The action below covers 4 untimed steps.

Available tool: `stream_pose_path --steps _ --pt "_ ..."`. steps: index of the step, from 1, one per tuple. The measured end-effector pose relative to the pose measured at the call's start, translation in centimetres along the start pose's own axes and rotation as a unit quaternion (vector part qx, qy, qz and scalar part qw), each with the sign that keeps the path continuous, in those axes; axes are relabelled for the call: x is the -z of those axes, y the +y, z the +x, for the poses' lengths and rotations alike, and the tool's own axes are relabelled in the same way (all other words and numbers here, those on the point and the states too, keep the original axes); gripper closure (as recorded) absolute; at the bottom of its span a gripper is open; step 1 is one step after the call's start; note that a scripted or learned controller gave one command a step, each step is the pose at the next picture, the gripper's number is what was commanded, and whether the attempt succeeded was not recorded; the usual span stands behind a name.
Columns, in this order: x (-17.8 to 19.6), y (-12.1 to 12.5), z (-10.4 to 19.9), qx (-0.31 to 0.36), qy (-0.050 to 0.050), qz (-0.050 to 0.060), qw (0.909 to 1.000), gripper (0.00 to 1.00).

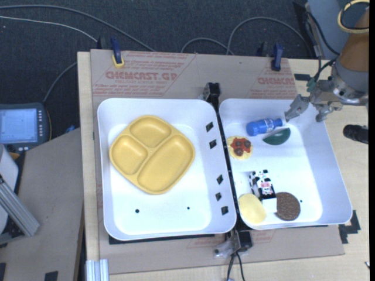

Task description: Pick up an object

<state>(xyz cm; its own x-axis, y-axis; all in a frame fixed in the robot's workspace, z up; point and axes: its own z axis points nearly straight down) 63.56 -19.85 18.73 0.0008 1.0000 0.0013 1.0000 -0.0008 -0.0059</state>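
On the bench I have two white bins side by side: the left bin (pixel 117 215) holds a yellow divided plate (pixel 152 154), and the right bin (pixel 328 180) holds the loose items I could pick from. I count a blue bottle (pixel 263 126) lying on its side near the far wall, a dark green piece (pixel 277 137) just beside it and possibly touching, a small pizza-like toy (pixel 240 147) near the divider, a black-and-white cow figure (pixel 262 184), a pale yellow lump (pixel 252 209) and a brown round cookie (pixel 287 206) at the near end. Progress on the task, as I judge it, is nil so far: every item rests on the bin floor and nothing is lifted. The whole pick remains to be done, meaning descent, closing on an item, and raising it. My arm enters from the right, its wrist over the far right corner of the right bin, with the gripper (pixel 306 106) hanging above the bin's upper edge, near the blue bottle but apart from it. Its two fingers stand spread, one (pixel 293 110) pointing toward the bottle, with nothing between them. I rate the bottle as the likeliest target, given how close it lies, though I cannot confirm the height of the fingers above the bin floor.
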Motion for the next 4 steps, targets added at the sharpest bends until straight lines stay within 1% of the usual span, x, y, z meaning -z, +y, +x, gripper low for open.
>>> stream_pose_path --steps 1,2,3,4 --pt "-6.4 0.0 -0.1 0.000 0.001 0.001 1.0000 0.00" --pt "-4.7 0.3 -0.1 0.001 0.000 -0.004 1.0000 1.00" --pt "-0.2 0.3 -0.4 0.001 -0.002 -0.006 1.0000 1.00" --pt "6.0 0.9 -1.2 0.001 -0.002 -0.007 1.0000 1.00"
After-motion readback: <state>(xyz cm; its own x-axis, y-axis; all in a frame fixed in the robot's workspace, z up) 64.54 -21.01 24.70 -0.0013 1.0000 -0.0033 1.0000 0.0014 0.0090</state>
